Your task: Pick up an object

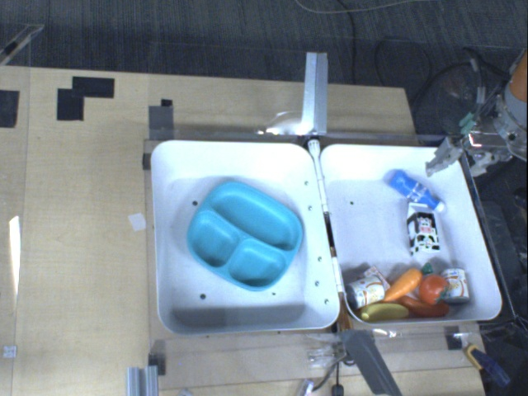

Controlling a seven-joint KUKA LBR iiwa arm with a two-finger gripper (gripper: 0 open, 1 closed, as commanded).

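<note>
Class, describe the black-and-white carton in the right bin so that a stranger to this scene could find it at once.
Start at the right bin, the one without the blue divided tray. Near its middle, just below a blue object and above the heap of toy food at the near edge, lies a small carton. It alone is white with black patches.

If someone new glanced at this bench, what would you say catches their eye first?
Probably the bright blue divided tray, lying alone in the left bin. Next comes the colourful cluster in the right bin's near corner, with an orange carrot and a red tomato. The gripper sits at that bin's far right corner.
</note>
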